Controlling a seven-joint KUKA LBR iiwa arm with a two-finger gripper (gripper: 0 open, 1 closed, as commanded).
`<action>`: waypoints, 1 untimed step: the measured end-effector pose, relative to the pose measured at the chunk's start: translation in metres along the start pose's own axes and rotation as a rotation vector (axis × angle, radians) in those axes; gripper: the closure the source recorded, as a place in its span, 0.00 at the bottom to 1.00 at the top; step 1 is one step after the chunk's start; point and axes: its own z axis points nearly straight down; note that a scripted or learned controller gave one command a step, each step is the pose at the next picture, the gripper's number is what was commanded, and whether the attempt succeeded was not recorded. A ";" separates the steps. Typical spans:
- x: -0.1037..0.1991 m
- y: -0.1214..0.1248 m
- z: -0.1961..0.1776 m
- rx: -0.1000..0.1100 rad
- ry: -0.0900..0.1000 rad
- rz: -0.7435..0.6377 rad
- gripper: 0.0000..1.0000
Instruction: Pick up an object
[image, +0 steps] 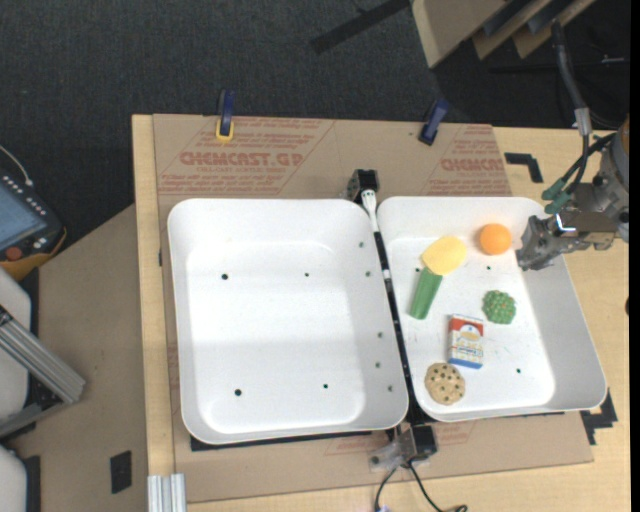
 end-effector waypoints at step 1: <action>0.000 0.001 -0.010 -0.003 -0.001 -0.001 1.00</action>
